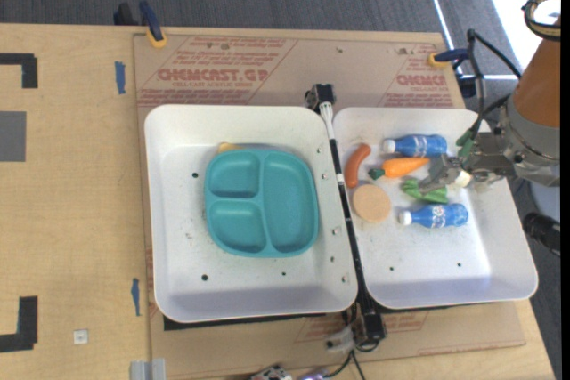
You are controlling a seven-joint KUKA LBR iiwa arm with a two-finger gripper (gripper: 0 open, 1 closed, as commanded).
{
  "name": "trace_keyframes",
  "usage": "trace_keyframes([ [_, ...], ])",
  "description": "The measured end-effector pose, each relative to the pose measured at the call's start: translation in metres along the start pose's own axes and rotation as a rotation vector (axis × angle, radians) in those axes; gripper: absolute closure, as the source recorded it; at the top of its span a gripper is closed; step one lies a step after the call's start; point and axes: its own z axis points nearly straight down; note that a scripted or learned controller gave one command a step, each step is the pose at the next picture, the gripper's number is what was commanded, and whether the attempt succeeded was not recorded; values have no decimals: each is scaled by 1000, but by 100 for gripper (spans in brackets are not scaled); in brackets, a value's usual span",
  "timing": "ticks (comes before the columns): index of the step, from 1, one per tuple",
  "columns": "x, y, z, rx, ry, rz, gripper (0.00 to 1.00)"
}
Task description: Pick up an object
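- camera view has the two white bins side by side, left bin with a teal divided plate in it, right bin with all the small stuff.
- the pickable things sit bunched in the upper half of the right bin: a sausage at about 10 o'clock from the bin's middle, a round tan disc just below it, an orange carrot, one blue bottle at 12 o'clock and a second blue bottle nearer the middle.
- there's also a green piece between the carrot and the lower bottle, can't say what it is.
- gripper comes in from 3 o'clock and is low over the clutter, right by the green piece and the carrot tip. honestly can't tell if the fingers are apart or together, they blur into the objects, and nothing is clearly between them.
- my read: it's at the grasp step, going for the green piece or the carrot.
- doing it well imo: centre on one item so the neighbours don't get nudged, since carrot, green piece and bottle are near touching.
- line the fingers across the thing's narrow side, go all the way down to the bin floor, close, then lift straight up.
- bottles are round and likely to roll out of a sloppy pinch; the carrot looks easier.
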Motion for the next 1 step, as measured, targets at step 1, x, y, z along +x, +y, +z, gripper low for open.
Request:
trace_keyframes([
  [1, -12, 10, 151, 1, 1, -426, 0],
])
